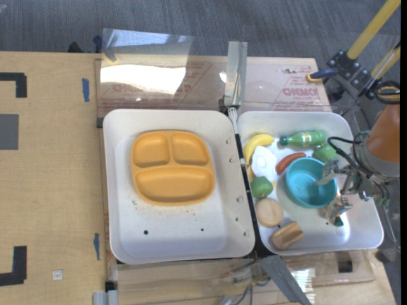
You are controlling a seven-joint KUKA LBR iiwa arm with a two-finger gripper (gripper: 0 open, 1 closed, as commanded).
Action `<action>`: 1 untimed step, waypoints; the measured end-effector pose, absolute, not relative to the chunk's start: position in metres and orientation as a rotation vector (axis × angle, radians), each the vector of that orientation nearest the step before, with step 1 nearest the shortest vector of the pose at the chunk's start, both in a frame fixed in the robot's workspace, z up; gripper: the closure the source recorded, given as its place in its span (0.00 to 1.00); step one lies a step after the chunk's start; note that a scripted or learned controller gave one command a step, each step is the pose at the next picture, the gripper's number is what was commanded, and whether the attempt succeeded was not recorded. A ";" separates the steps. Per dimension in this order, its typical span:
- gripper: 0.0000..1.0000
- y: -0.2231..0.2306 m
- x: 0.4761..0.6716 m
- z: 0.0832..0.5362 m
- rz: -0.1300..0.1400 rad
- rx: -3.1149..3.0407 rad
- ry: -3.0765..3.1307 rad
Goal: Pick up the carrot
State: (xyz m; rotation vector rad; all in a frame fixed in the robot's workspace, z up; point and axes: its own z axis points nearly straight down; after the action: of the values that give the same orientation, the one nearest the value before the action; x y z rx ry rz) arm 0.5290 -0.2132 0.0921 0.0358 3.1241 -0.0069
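Observation:
The carrot (290, 162) is a short orange-red stick lying in the right bin (365, 234), against the upper left rim of a blue bowl (307, 184). My gripper (338, 190) hangs at the bowl's right side, well to the right of the carrot and apart from it. The arm's orange band (386, 138) shows at the view's right edge. A small green and orange bit (337, 218) lies on the bin floor just below the gripper; it is too small to identify.
The right bin also holds a banana (256, 144), a green bottle (304, 138), a white piece (263, 162), a green pepper (261, 186), a round biscuit (269, 212) and a bread roll (287, 234). An orange divided plate (172, 167) sits in the left bin (121, 234).

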 end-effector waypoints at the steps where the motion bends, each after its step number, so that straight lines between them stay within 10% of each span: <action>1: 0.00 -0.164 0.501 0.222 -0.005 0.068 3.122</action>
State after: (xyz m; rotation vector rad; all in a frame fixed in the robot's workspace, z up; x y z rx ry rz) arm 0.5013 -0.1641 0.2223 0.0684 3.1222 -0.0055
